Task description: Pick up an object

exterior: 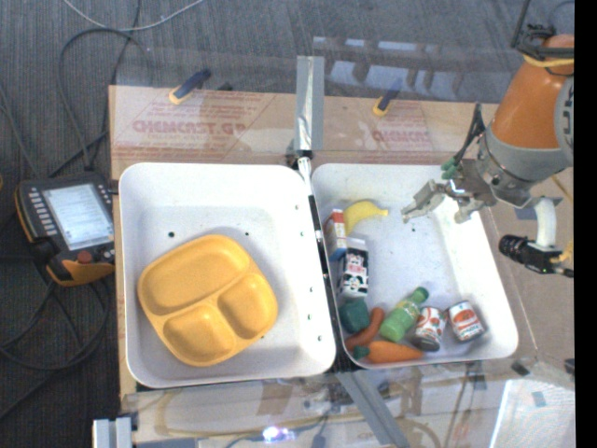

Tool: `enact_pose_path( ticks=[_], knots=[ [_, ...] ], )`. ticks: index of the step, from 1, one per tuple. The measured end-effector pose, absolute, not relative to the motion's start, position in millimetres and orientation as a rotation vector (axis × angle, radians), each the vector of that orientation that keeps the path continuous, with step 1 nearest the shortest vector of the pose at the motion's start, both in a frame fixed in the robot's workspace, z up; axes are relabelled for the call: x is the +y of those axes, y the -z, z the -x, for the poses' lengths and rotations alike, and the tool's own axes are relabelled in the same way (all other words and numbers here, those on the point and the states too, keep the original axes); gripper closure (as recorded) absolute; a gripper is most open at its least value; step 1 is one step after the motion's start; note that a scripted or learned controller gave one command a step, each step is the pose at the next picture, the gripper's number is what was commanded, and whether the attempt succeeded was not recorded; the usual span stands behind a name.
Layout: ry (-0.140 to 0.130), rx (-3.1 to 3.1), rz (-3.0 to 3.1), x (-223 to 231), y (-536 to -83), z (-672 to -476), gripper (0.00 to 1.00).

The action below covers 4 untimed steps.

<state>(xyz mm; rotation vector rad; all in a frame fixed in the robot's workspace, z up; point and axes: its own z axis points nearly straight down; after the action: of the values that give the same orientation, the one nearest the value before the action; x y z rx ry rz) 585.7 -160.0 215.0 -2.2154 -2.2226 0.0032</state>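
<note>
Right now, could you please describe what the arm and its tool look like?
The arm is rounded, with a broad orange section above a grey wrist. The tool is pale metal with two thin fingers, and a small green part sits near its base. A black and white part juts from the wrist's side.

Tray in left bin

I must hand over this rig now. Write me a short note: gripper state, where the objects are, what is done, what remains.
Gripper: open, holding nothing, above the right bin near its far right corner.
Objects: banana at the far left of that bin; green bottle, two cans and carrot along the near edge. Yellow tray in the left bin.
Done: nothing picked.
Left: choose an object, descend, grasp, lift.
</note>
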Motion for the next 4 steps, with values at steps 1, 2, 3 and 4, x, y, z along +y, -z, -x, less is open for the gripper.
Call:
enact_pose_path(
  ticks=[1, 2, 3, 4],
  knots=[
    [-0.002, -2.119, 2.318, -124, -119, -647.7, 0.00],
    [-0.001, -2.286, 2.168, -103, -89, -670.5, 0.00],
    [0.006, -2.423, 2.019, -110, -90, -650.4, 0.00],
    [0.008, -2.470, 1.962, -120, -90, -620.9, 0.00]
  ],
)
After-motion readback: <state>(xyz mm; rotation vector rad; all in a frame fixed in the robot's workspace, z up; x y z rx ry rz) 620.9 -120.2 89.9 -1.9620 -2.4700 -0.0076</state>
